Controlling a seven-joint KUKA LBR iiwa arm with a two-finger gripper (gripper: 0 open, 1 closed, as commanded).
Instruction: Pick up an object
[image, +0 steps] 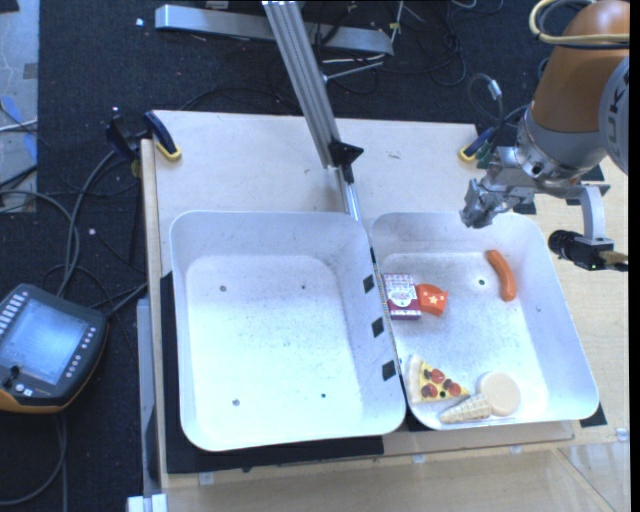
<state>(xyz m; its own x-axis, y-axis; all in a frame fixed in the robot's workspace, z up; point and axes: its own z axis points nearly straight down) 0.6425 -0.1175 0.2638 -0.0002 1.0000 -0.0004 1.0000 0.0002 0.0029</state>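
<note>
The right bin (560, 330) holds several small items. An orange sausage (502, 274) lies near its far right side. A red-and-white carton (401, 296) lies by the divider with a red-orange piece (432, 299) touching its right side. At the front sit a pizza slice (435, 382), a pale round disc (499, 392) and an ice-cream cone (466, 409). My gripper (481, 210) hangs above the bin's far edge, up and left of the sausage, apart from every item.
The left bin (265, 330) lies beside the right one. A slanted metal pole (315, 95) crosses the back of the bench down to the divider. Yellow clamps (166, 148) sit at the bench's far corners. A teach pendant (40, 345) rests on the floor at left.
</note>
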